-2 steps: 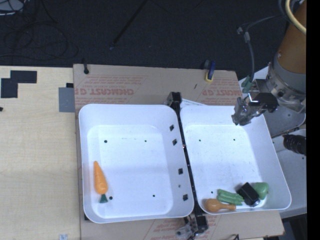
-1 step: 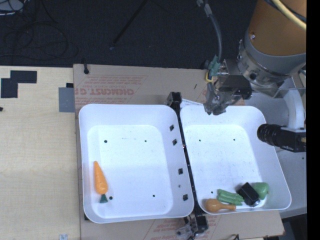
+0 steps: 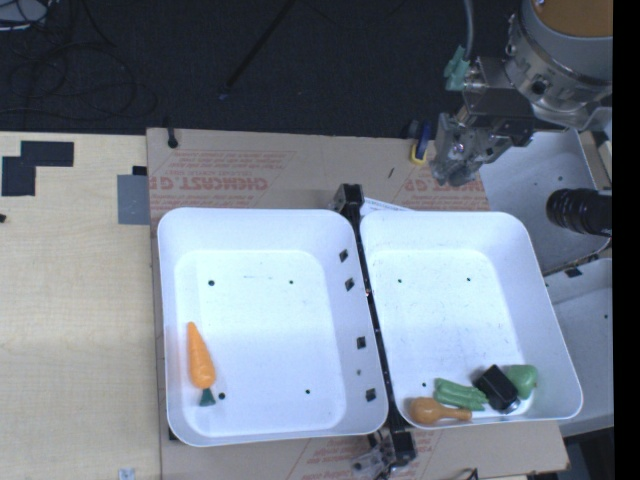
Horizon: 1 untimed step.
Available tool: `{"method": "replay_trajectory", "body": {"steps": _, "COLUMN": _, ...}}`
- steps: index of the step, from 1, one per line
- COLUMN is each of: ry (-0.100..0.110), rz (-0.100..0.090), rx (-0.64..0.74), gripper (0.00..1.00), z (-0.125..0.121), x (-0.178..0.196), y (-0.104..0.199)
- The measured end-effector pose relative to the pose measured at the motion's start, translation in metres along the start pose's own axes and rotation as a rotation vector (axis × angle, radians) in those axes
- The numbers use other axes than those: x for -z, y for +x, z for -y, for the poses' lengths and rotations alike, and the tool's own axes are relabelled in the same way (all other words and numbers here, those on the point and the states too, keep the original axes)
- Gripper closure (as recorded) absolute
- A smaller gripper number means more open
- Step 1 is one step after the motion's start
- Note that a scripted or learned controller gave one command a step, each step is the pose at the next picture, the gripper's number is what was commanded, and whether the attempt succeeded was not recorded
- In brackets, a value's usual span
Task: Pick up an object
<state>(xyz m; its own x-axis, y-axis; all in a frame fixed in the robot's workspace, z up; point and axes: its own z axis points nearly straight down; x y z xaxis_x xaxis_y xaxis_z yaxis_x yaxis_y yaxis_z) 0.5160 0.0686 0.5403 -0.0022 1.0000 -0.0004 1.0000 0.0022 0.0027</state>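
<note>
**Above the right bin's far edge, nothing in hand**

My gripper [image 3: 455, 168] hangs high, over the cardboard just beyond the far rim of the right bin [image 3: 455, 223]. From this slanted view I cannot tell how it is set. I see nothing held beneath it.

Candidates for the pick:
- Left bin [image 3: 250, 223]: a lone carrot [image 3: 200, 358] near the near-left corner, lying lengthwise close beside the left wall, green stub toward the near rim.
- Right bin, near-right corner: a huddle of four. A black block [image 3: 497, 387] lies tilted across a green pod-like piece [image 3: 458, 394] and seems to touch a rounder green piece [image 3: 521, 376]. An orange pear-shaped item [image 3: 436, 411] lies against the near rim, just beside the pod.

Judgement on doing this well: the pick is not yet begun; I am at approach height. The huddle is nearer to me but crowded, and it sits where the bin wall curves up, so a descent there risks pinching two things or scraping the rim. The carrot is isolated, which likely makes for a cleaner closure. I'd come straight down over its thick middle, grasping across its width, staying clear of the left wall, and lift only after a firm close.
</note>
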Motion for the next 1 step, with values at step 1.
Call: {"method": "replay_trajectory", "body": {"steps": 1, "ry": 0.020, "rz": 0.004, "rx": -0.006, "gripper": 1.00, "z": -0.0443, "x": -0.1377, "y": -0.0354}}
